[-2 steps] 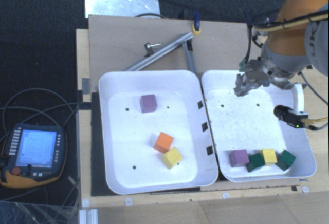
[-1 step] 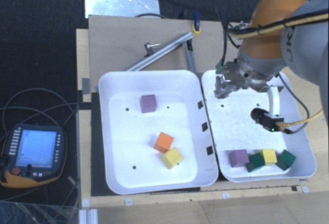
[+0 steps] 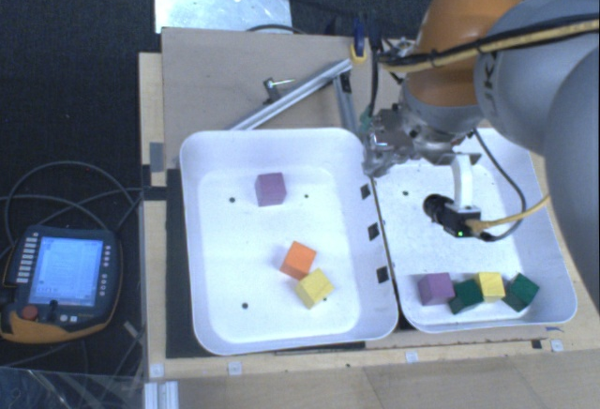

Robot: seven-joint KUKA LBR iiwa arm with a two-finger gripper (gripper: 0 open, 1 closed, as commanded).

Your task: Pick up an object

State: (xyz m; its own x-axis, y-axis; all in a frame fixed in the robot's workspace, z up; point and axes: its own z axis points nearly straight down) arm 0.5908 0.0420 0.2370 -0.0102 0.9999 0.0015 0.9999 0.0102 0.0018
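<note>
1. Gripper (image 3: pixel 386 152): hangs under the orange-banded wrist, above the strip where the two white bins meet, at their far end. The wrist body covers it from above, so I cannot tell whether it is wide or narrow. Nothing is seen held.
2. Straight below the gripper are only the rim of the right-hand bin (image 3: pixel 379 238) and bare floor. Risk: a descent from here closes on air or strikes the rim.
3. Nearest object is the purple cube (image 3: pixel 270 189), off to the gripper's side in the left-hand bin (image 3: pixel 202 210). It stands alone, well apart from the rest, and is probably the easiest target. Risk: a poorly centred approach nudges it away.
4. Further out in the same bin, the orange cube (image 3: pixel 298 259) and yellow cube (image 3: pixel 314 287) sit touching at a corner. Risk: closing on one pushes the other, or both get wedged together.
5. Farthest from the gripper, along the near wall of the right-hand bin, is a tight row: second purple cube (image 3: pixel 435 288), green block (image 3: pixel 464 295), second yellow cube (image 3: pixel 490 284), second green block (image 3: pixel 521 290). Risk: neighbours and the wall leave little room to get around any one piece.
6. Judgement: pick not yet made — target choice and alignment are the weak points.
</note>
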